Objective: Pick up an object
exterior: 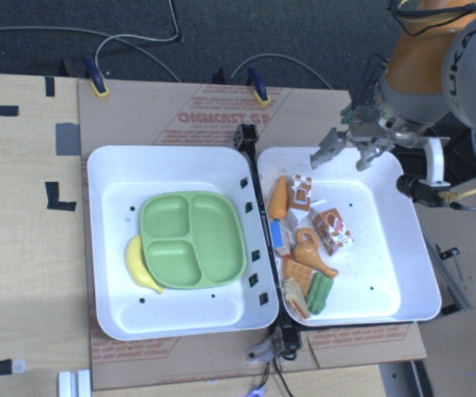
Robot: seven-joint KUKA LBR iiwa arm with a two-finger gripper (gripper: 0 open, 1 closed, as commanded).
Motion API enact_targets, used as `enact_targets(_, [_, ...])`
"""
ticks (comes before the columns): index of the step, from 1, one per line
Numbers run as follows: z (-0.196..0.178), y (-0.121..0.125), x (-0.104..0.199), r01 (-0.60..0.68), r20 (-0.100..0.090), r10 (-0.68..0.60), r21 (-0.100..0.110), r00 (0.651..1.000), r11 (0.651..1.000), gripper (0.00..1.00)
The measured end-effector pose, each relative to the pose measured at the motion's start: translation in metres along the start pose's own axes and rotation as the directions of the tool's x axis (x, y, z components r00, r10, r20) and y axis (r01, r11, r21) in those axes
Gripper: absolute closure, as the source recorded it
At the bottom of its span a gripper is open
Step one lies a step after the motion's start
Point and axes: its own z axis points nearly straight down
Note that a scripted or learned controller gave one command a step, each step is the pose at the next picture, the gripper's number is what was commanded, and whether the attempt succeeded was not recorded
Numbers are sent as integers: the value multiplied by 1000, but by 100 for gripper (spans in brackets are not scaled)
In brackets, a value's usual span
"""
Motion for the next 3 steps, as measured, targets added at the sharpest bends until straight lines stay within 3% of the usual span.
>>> enact_targets(1, [64, 6, 30, 0, 0, 0, 2, 1000, 1000, 0])
enact_targets(2, [168, 45, -1, -1, 2, 1, -3, 1000, 1000, 0])
enact_targets(3, [157, 46, -1, 1, 2, -1, -8, 1000, 1000, 100])
